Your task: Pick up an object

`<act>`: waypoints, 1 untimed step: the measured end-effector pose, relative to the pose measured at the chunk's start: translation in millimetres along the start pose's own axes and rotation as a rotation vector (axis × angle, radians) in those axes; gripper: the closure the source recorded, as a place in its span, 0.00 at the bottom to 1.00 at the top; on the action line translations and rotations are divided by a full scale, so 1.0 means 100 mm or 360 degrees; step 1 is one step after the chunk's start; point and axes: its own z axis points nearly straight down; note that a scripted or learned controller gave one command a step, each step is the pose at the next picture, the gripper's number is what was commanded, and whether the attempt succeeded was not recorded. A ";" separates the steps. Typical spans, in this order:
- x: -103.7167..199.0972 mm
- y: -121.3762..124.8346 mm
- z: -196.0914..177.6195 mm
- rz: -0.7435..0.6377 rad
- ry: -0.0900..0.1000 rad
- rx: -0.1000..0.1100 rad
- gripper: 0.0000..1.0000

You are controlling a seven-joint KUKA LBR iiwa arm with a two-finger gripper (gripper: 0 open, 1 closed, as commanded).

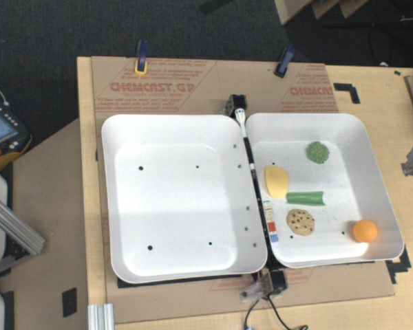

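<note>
Cookie (301, 222) lies in right bin (347, 184); gripper (410, 162), cut off at frame edge, open-or-closed unreadable

Bright overhead light is washing the white bins (172, 126) — almost glaring. Edges are staying sharp; soft shadows are pooling underneath.

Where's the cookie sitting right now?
The cookie lies in the right bin, near its front edge, just below the green stick and to the left of the orange ball.
</note>
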 end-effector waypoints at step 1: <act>0.00 0.01 -0.10 -0.0001 -0.0003 -0.0005 1.00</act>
